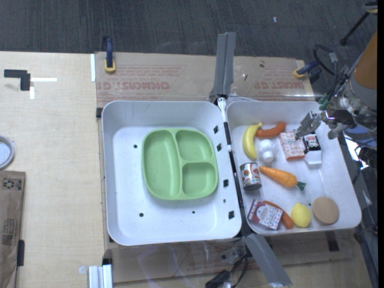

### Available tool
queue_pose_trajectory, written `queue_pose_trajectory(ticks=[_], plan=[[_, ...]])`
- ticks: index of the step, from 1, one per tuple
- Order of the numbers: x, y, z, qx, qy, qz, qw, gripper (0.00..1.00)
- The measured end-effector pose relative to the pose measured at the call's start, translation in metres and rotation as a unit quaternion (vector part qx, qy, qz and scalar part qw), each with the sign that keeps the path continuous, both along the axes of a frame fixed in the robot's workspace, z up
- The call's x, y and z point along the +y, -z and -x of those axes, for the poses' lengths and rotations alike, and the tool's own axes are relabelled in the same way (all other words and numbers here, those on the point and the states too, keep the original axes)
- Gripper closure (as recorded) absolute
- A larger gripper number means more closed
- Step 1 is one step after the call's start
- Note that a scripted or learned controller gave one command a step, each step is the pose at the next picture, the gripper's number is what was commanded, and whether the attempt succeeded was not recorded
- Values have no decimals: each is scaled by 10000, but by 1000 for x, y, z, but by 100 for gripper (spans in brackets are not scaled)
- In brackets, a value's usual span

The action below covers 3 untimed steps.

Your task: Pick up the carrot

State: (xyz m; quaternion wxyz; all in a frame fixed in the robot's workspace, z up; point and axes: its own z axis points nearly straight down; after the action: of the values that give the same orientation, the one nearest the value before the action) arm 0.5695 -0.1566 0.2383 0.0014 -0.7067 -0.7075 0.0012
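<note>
Right of the carrot (280, 176), up toward the right bin (351, 188) wall, my gripper (320, 123) hovers with both fingers spread, holding nothing. Carrot lies flat mid-bin, just right of the can (250, 176).

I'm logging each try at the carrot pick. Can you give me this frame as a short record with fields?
target: carrot, lying in the right bin, between the can and the lemon
claw: claw above the right bin's upper part, near the small cartons
holding: nothing seen in it
left bin: green divided plate
stage: carrot not yet picked up
</note>
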Motion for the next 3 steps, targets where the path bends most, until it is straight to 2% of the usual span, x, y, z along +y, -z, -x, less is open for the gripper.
queue_pose_trajectory(ticks=[1, 2, 3], plan=[[27, 80, 35, -4, -1203, -5, 9927, 0], [42, 147, 49, -9, -888, -2, 9961, 0], [41, 139, 49, -8, -868, -3, 9962, 100]])
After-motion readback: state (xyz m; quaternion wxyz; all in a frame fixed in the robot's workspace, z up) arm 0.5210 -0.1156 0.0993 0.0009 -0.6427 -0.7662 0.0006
